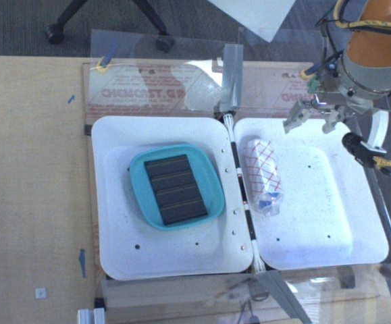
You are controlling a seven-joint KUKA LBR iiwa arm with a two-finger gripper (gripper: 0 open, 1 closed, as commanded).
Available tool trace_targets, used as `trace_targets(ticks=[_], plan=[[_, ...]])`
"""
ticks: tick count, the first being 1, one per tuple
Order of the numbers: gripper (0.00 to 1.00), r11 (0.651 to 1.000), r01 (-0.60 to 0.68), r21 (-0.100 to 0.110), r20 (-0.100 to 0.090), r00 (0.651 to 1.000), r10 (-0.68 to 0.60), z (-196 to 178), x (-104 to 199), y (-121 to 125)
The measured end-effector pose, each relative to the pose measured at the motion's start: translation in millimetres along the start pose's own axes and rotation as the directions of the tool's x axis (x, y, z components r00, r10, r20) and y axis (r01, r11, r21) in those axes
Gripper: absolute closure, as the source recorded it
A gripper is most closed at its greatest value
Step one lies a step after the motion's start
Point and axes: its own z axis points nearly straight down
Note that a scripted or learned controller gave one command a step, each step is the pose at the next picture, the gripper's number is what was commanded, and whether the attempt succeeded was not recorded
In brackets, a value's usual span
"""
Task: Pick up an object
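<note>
A white packet with a red grid pattern and a blue end [262,175] lies along the left side of the right bin [337,241]. A teal dish holding a black ribbed block [175,186] sits in the middle of the left bin [114,241]. My gripper [313,121] hangs above the far edge of the right bin, up and to the right of the packet. Its two fingers stand apart with nothing between them.
A metal post [231,79] rises at the back between the two bins, over a clear plastic sheet [148,90]. Cables run down the arm at the right. An office chair base [107,5] stands on the floor beyond the bench.
</note>
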Motion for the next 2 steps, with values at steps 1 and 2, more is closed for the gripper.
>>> trace_targets(ticks=[1, 2], plan=[[0.0, 0.992, 0.129, 0.0, 0.001, 0.992, -0.129, 84, 10, -43], [0.0, 0.995, 0.087, -0.045, 0.008, 0.996, -0.087, 135, 2, -39]])
